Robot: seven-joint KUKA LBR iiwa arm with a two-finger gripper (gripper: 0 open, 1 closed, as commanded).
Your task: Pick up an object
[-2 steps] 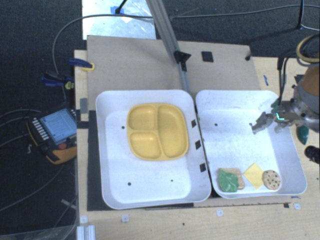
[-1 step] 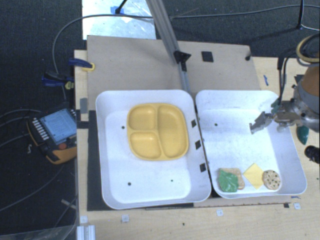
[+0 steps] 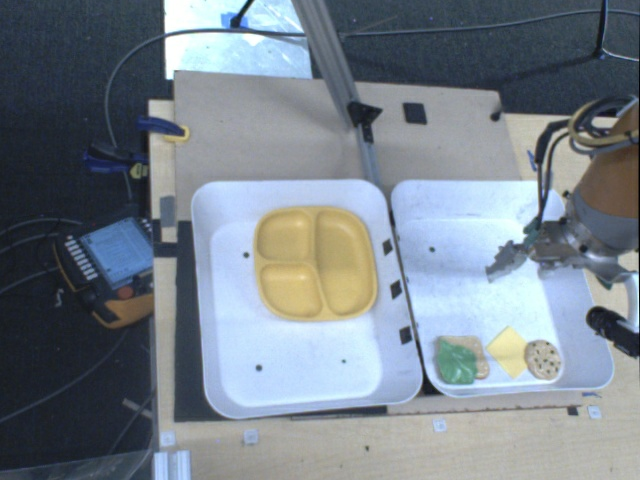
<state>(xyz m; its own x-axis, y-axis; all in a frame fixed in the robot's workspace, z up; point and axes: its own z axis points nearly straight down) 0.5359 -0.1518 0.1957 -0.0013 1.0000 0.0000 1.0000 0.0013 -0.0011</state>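
Along the right bin's (image 3: 440, 208) front edge lie three small food pieces: a green item on a tan slice (image 3: 460, 359), a yellow cheese square (image 3: 508, 351) and a round brown cookie (image 3: 542, 360). My gripper (image 3: 505, 259) hangs over the right half of that bin, behind and above these pieces, reaching in from the right on the grey and orange arm (image 3: 605, 193). Nothing shows between its fingers, and it touches none of the pieces.
A yellow divided plate (image 3: 315, 263) lies in the left bin (image 3: 225, 368). A grey pole (image 3: 330, 53) slants down to the bench between the bins' far ends. A blue handheld pendant (image 3: 110, 263) and cables lie left of the bench.
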